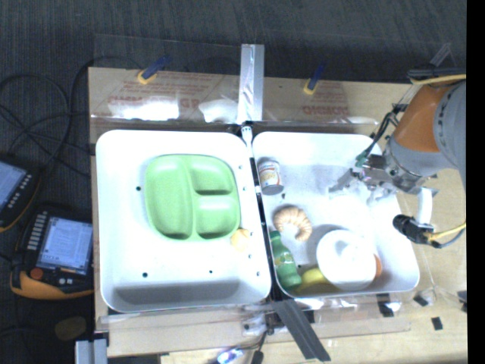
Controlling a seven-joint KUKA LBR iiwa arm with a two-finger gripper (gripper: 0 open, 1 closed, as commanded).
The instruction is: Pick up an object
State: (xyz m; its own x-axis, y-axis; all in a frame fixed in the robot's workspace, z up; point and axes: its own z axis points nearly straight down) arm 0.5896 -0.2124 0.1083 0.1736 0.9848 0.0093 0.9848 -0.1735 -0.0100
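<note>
Your nearest pickable item, the croissant [292,221], lies mid-way in the right bin [318,152], just left of the white bowl [345,258]; a small can [268,174] stands above it. The gripper [362,187] hovers upper right of the croissant, fingers spread apart, gripping nothing.

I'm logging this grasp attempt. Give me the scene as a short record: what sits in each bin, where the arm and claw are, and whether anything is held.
left bin: green divided tray; small pale yellow item at its lower right corner
right bin: small can, croissant-like piece, green bottle, white round lid or bowl
arm: over the right bin's upper right
claw: above bare bin floor, near no object
held: nothing seen between its fingers
</note>
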